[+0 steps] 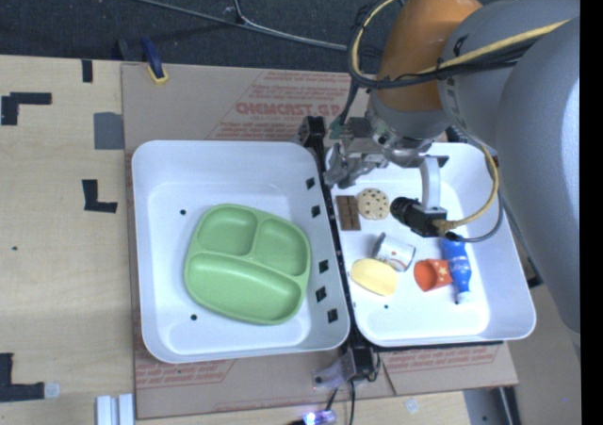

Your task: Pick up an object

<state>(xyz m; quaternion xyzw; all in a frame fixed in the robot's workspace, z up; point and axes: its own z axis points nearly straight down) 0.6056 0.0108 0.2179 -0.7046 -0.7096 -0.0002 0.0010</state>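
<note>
My hand [347,165] hangs over the top left corner of the right bin [509,319], close to the wall it shares with the left bin [151,225]. From this angle I cannot tell whether it is spread or pressed together, and I see nothing caught in it.

I judge the pick as not yet made. Everything I might take lies on the bin floors. The brown wafer [349,211] and the round speckled cookie [374,203] sit just below my hand, side by side. Further down lie a small white-and-grey piece [397,253], a yellow oval piece [374,276], an orange cup [431,274] and a blue tube [459,268]. The green divided plate [248,263] sits alone in the left bin.

What is left, then, is the whole grasp: settle on one thing, most likely the wafer or cookie, close on it and lift.
</note>
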